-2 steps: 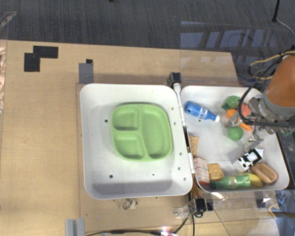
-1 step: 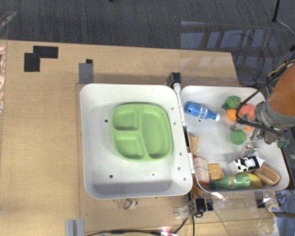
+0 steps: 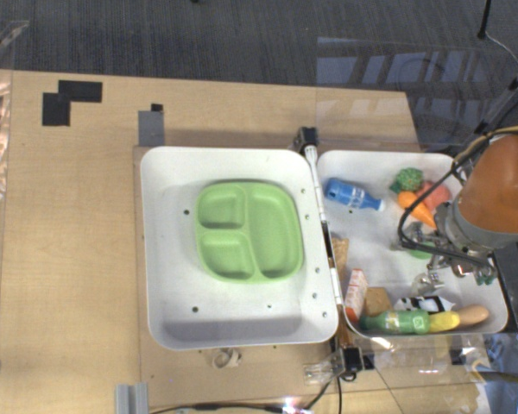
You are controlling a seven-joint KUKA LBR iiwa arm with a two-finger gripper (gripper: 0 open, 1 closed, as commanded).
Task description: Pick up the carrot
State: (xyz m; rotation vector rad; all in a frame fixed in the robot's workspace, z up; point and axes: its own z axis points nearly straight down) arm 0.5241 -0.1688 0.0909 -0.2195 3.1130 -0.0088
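Observation:
The carrot (image 3: 417,203) is orange and lies near the back of the right bin (image 3: 375,164), beside a green leafy piece (image 3: 407,179). A black cable and the arm's wrist cover its right end. My gripper (image 3: 439,272) hangs below the orange-banded wrist (image 3: 501,188), over the right bin's middle right. It is in front of the carrot and a little apart from it. Nothing can be seen held in it.
A blue bottle (image 3: 352,195) lies left of the carrot. Along the right bin's front edge lie a green bottle (image 3: 401,321), a yellow piece (image 3: 445,320), a brown roll (image 3: 475,316), a red-and-white tube (image 3: 356,290) and a tan lump (image 3: 377,300). The left bin (image 3: 173,317) holds a green divided plate (image 3: 246,231).

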